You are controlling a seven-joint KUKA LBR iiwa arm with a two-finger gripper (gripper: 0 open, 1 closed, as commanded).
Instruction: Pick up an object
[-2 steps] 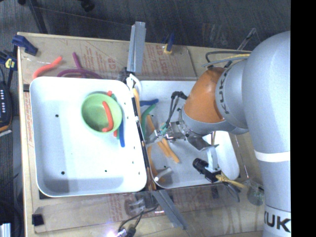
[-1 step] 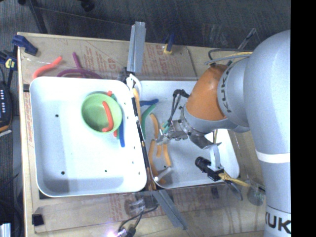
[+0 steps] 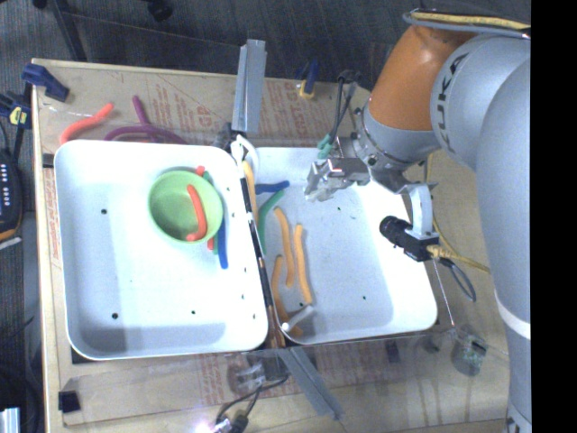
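Note:
My gripper (image 3: pixel 322 182) hangs over the far part of the right bin (image 3: pixel 379 282), a little right of a short blue and green piece (image 3: pixel 271 188). Nothing shows in its grasp. Several long orange sticks (image 3: pixel 301 262) lie along the left side of that bin, nearer the front than the gripper. In the left bin (image 3: pixel 117 278) a green bowl (image 3: pixel 177 206) holds a curved red piece (image 3: pixel 195 204), with a blue stick (image 3: pixel 222 253) at its right edge.
A thin yellow and dark strip (image 3: pixel 250 198) runs along the wall between the bins. Orange (image 3: pixel 87 123) and purple (image 3: pixel 144 133) pieces lie on the bench behind the left bin. A grey metal bar (image 3: pixel 248 84) stands at the back.

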